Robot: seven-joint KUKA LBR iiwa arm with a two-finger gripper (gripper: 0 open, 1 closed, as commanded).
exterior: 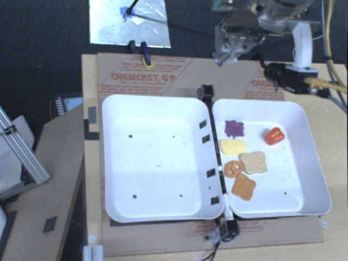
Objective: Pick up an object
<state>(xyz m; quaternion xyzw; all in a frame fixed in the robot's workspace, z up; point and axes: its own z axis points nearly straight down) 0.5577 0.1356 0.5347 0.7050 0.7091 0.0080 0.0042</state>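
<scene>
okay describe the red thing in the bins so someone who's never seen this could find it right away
Look in the right-hand white bin, where all the small food pieces lie. The red pepper sits alone toward the far right, apart from the cluster near the divider. It is the one bright red, glossy piece there.

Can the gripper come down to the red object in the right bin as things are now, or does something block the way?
Probably yes. The red object lies apart from the other items, with bare floor of the right bin around it, and the gripper hangs above the bench beyond the bin.
</scene>
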